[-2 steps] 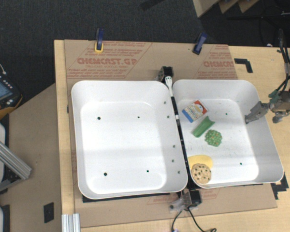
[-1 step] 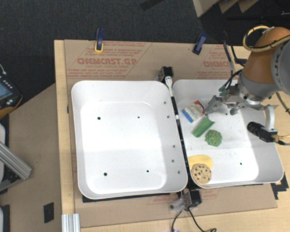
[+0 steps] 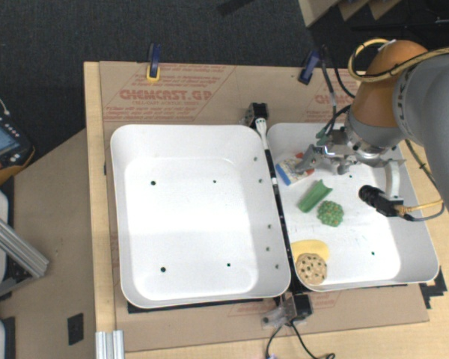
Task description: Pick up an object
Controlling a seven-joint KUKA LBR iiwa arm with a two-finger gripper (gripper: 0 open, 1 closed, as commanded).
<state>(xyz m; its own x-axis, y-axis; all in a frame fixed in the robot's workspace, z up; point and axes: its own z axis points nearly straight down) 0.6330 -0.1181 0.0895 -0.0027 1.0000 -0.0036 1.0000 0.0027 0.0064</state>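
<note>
On the bench, 2 white bins side by side: left bin [image 3: 135,200] and right bin [image 3: 411,253], the latter holding a green block [image 3: 313,197], a green bumpy ball [image 3: 330,213], a yellow disc [image 3: 308,248], a speckled cookie [image 3: 311,267] and a blue-and-white item [image 3: 283,173] near its dividing wall. Gripper [image 3: 331,154] low over the right bin's far end, just beyond the green block; its opening cannot be told, and nothing can be seen held.

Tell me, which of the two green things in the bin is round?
The bumpy green ball, lying nearer the cookie. The other green piece, just above it, is long and flat.
</note>
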